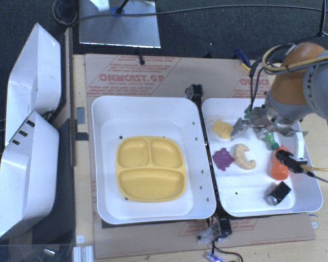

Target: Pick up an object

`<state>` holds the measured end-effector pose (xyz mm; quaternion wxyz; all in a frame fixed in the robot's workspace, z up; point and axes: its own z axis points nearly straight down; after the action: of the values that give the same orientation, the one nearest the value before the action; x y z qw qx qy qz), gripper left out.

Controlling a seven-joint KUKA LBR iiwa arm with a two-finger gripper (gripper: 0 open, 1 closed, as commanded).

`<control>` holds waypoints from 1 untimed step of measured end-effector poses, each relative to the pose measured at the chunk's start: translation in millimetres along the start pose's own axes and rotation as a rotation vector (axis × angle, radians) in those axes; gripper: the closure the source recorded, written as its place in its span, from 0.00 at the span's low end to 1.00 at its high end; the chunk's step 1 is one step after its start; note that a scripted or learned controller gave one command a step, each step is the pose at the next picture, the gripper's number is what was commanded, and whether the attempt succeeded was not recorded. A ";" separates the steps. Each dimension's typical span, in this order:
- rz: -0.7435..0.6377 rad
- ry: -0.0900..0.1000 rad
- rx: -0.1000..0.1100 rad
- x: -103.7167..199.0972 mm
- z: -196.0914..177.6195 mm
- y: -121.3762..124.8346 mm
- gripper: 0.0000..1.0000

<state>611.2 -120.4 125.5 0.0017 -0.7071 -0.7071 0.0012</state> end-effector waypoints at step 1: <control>0.000 -0.001 -0.006 -0.5 -13.8 1.6 1.00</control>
<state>612.8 -120.9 139.3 -0.0008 -0.7073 -0.7070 -0.0006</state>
